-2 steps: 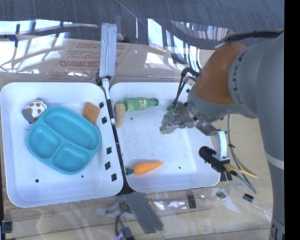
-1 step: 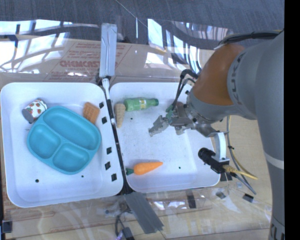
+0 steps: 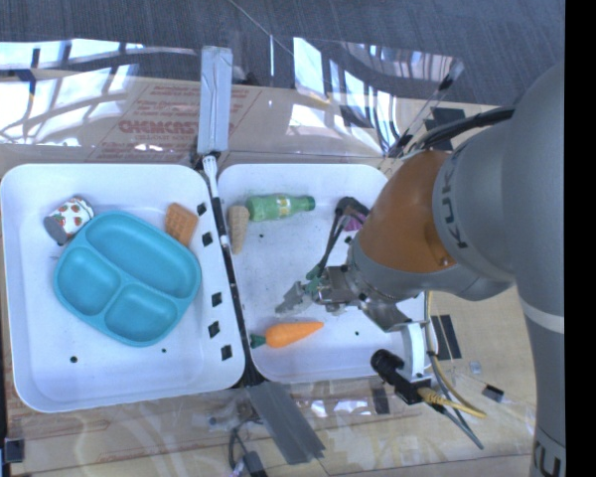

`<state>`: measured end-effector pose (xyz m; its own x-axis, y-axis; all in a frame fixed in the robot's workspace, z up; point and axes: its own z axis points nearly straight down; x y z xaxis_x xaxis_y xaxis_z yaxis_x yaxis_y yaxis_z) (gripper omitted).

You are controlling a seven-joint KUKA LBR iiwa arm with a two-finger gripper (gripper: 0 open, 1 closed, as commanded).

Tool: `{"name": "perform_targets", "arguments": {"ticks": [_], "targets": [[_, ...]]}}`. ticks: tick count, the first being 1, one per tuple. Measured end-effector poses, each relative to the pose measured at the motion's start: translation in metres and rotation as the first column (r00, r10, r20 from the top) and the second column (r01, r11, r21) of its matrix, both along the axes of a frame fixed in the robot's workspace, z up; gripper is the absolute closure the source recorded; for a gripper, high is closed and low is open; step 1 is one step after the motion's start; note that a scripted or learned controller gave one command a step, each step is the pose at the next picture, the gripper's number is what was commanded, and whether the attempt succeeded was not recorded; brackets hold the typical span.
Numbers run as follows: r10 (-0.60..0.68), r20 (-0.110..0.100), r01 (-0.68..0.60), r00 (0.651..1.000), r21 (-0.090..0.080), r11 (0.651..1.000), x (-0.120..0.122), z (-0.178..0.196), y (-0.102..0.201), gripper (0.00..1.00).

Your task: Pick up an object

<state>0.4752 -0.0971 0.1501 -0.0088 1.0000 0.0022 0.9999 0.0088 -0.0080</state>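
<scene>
My gripper (image 3: 296,301) hangs low over the right bin (image 3: 278,361), just above an orange carrot (image 3: 290,334) lying near the bin's front edge. Nothing shows between its fingers. A green bottle (image 3: 276,207) lies on its side at the back of the right bin. Beside it, near the divider, sits a tan ice-cream cone (image 3: 237,225). The arm's bulk hides the bin's right part.
The left bin (image 3: 30,366) holds a blue divided plate (image 3: 127,276), a waffle-like biscuit (image 3: 182,223) at its back right, and a small grey, white and red toy (image 3: 68,219) at the back left. A dark cable (image 3: 330,237) runs to the gripper.
</scene>
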Motion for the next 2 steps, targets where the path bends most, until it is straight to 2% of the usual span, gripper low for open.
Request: {"name": "perform_targets", "arguments": {"ticks": [1,2], "targets": [[-0.002,0.006,0.002,1.0,-0.001,1.0,0.0993,-0.0596,-0.006,0.0],[0.004,0.003,-0.004,1.0,-0.001,1.0,0.0989,-0.0497,-0.0055,1.0]]}}
